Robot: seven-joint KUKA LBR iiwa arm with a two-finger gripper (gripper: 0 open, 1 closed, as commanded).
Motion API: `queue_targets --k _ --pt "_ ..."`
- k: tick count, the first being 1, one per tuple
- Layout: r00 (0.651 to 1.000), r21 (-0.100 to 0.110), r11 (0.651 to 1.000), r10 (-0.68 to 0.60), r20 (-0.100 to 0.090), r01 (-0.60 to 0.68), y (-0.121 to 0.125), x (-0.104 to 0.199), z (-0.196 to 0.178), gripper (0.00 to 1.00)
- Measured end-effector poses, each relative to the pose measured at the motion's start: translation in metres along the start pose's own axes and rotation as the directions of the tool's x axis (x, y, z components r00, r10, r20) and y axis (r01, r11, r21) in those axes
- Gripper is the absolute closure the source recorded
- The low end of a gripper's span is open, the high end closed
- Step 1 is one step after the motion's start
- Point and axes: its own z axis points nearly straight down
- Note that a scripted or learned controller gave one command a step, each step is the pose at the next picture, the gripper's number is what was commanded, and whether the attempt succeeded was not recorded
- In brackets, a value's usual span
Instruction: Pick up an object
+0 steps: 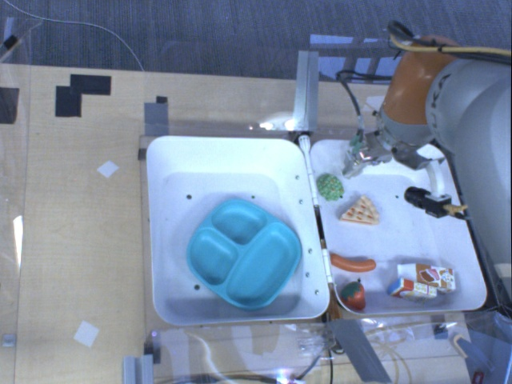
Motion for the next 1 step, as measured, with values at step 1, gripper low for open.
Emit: queue_targets --k 1 --pt "1.000 0.000 1.000 0.000 0.000 0.000 0.0001 0.0002 -0.0001 0.00"
